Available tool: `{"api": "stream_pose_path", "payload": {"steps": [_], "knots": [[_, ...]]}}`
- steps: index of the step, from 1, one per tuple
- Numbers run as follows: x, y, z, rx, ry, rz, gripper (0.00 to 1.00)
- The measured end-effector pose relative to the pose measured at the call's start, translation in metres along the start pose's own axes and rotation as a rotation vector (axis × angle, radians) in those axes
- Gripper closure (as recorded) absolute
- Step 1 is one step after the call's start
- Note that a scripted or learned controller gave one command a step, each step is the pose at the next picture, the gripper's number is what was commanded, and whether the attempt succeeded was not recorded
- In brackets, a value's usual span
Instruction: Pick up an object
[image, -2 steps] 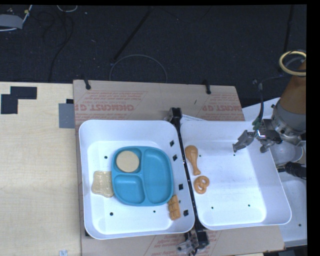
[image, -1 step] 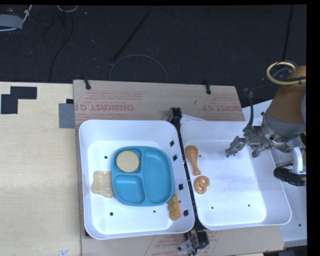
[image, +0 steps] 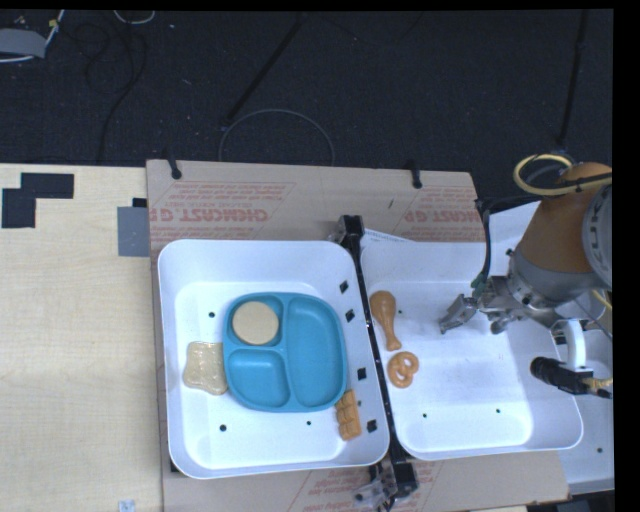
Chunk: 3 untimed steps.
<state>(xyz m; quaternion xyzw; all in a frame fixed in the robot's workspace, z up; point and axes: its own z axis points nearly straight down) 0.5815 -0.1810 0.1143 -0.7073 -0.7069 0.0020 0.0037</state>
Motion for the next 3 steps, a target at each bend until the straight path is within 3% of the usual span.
{"api": "stream_pose_path", "payload": {"steps": [1,3], "knots": [[-0.001,0.001,-0.013,-0.004,-0.001,0.002,1.00],[0.008,-0.004,-0.123,-0.012,-0.004,-0.002,1.00]]}}
